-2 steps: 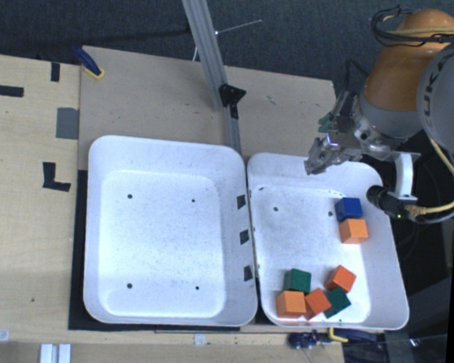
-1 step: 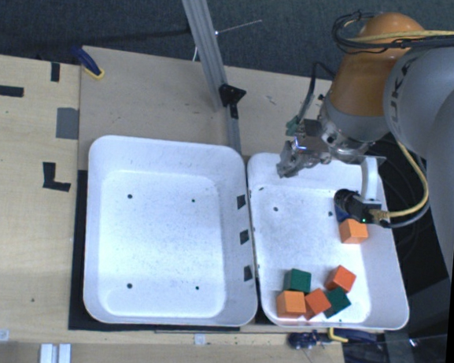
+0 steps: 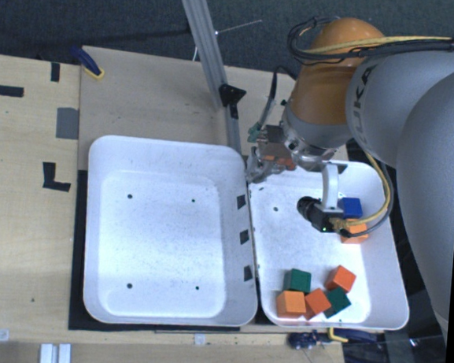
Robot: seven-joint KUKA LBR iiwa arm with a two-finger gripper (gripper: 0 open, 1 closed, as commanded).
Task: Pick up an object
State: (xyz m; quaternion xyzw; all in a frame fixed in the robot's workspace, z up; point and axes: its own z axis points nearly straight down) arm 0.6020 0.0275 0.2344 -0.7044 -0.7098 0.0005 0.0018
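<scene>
1. We count several small blocks in the right bin [image 3: 387, 297]: a cluster by its near edge with an orange block [image 3: 290, 303], a second orange one [image 3: 317, 302] touching it, a green block [image 3: 298, 280] just behind, a darker green one [image 3: 338, 302] and a tilted orange one [image 3: 343, 278]; a blue block [image 3: 351, 207] sits apart, farther up the bin, with an orange piece [image 3: 354, 234] just in front of it
2. We judge these blocks light, stiff and flat-faced (foam or wood, we cannot tell which), unlikely to crush; a grip across two opposite flat sides should hold
3. Relative to the cluster, the gripper [image 3: 266, 163] hangs well away, over the bin's far left corner near the wall shared with the left bin [image 3: 103, 158]; how far it is open we cannot tell, and we see nothing held in it
4. The clustered blocks touch each other, so there is little room for fingers; the blue block stands freer, though a black fixture on the arm [image 3: 317, 212] is close to it
5. The bin floor looks smooth and hard, so a nudged block may slide; the low walls hem in the cluster on its near side
</scene>
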